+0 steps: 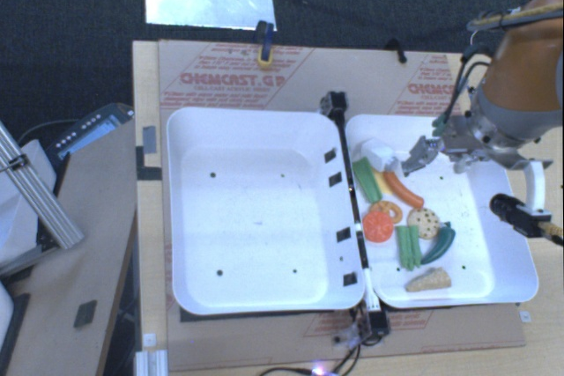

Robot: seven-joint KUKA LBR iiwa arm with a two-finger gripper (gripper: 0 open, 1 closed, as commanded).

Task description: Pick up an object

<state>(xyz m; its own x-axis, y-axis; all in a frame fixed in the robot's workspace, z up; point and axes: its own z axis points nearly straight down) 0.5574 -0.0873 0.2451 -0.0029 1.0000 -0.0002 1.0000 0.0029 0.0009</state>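
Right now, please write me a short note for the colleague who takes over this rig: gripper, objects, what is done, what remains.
Gripper: above the right bin, near its far side; nothing visible between its fingers, open or shut unclear.
Objects: all in the right bin's left half. White piece far side, green stick, orange carrot, red tomato slice, cookie, green beans, dark green pepper, bread piece nearest.
Done: no object picked yet.
Left: descend, grasp one object, lift.

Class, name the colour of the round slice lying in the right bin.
Red-orange, like a tomato slice; the camera view shows it best.
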